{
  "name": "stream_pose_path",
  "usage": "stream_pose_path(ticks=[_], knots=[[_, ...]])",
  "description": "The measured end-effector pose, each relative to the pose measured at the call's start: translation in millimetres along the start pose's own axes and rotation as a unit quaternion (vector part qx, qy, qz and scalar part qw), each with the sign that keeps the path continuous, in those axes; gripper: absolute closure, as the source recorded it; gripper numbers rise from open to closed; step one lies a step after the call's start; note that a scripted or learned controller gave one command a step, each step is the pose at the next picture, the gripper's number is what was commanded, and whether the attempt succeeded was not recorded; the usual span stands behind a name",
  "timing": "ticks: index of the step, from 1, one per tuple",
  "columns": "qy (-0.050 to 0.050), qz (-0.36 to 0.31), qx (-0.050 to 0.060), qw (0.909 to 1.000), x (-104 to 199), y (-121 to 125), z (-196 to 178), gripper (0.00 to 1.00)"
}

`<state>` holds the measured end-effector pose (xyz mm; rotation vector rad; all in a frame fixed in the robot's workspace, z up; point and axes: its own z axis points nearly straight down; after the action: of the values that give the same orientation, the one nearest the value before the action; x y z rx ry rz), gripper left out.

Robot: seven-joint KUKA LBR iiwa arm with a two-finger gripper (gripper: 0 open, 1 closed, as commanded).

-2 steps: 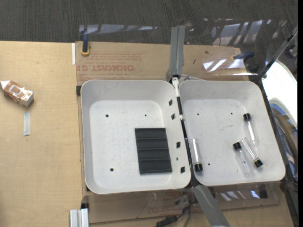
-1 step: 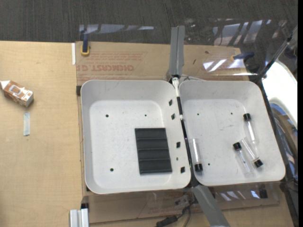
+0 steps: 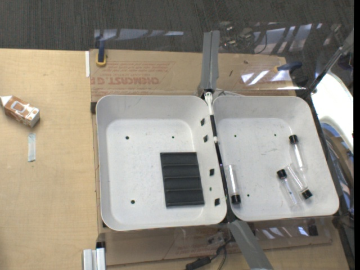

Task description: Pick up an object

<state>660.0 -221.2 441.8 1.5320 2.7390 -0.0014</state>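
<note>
A black ribbed rectangular block (image 3: 181, 179) lies flat in the left bin (image 3: 112, 151), near its front middle. In the right bin (image 3: 264, 111) lie three clear tubes with black caps. One tube (image 3: 232, 183) rests along the bin's left wall. A second tube (image 3: 296, 151) lies toward the right side. A third tube (image 3: 292, 185) sits near the front right corner, crossing close to the second.
The two white bins stand side by side on brown cardboard (image 3: 140, 75). On the wooden bench at the far left lie a small orange-and-white box (image 3: 21, 111) and a small clear strip (image 3: 31, 148). A grey bar (image 3: 210, 61) runs back from between the bins.
</note>
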Motion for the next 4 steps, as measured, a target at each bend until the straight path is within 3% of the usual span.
stream_pose_path(ticks=[4], knots=[[0.001,-0.096,0.001,0.9954,2.0,-3.3,0.6,1.0]])
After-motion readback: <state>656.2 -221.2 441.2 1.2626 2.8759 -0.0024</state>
